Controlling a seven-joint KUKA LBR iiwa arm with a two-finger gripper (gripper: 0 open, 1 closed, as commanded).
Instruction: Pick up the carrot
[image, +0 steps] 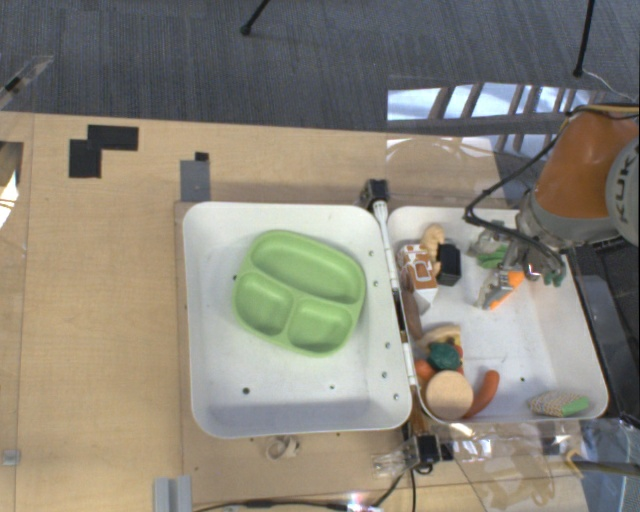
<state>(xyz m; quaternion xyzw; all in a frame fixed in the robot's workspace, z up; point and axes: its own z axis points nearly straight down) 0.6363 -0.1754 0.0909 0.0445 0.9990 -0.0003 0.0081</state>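
You are watching the gripper (506, 277) hovering over the right bin (570, 330), its fingers pinching the carrot (512, 280), a small orange piece with a green top (490, 258), lifted in the bin's upper part.

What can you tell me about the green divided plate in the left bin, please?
The green divided plate is a light green, matte, plastic-looking dish with rounded corners and three compartments: one long one along its far side and two smaller ones on the near side. It lies flat, turned slightly askew, near the middle of the left white bin, resting on the bin floor. Nothing lies in its compartments, and nothing else touches it.
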